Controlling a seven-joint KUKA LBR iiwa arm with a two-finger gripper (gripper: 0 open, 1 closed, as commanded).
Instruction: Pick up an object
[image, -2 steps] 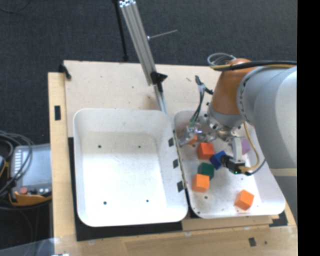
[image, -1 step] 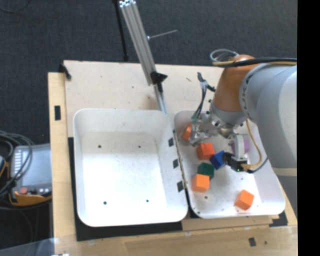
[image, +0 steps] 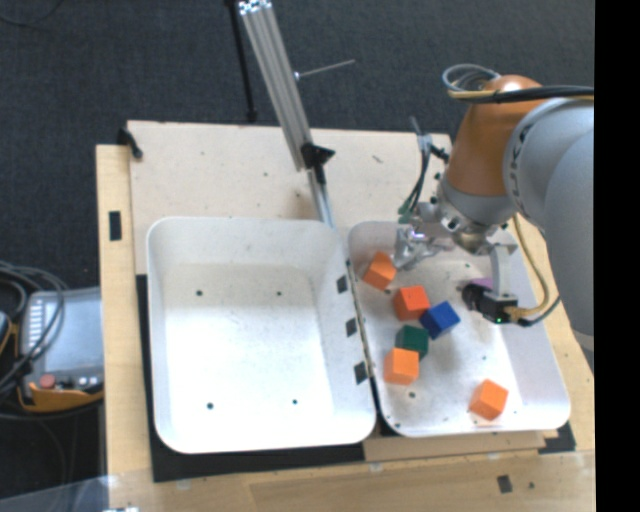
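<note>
Hovering low over the right bin (image: 540, 385), the gripper (image: 410, 247) sits just beside the nearest orange cube (image: 379, 271), apparently lining up a pick; its grasp state cannot be told.

Colours in the bins

Four orange blocks (image: 379, 271), one blue block (image: 440, 319) and one green block (image: 411, 339) are sitting in a white bin (image: 535, 385).

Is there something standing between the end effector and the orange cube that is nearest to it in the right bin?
Nothing visible. The end effector hangs just up-right of the orange cube, with bare floor of the right bin between them. The other cubes lie lower.
</note>
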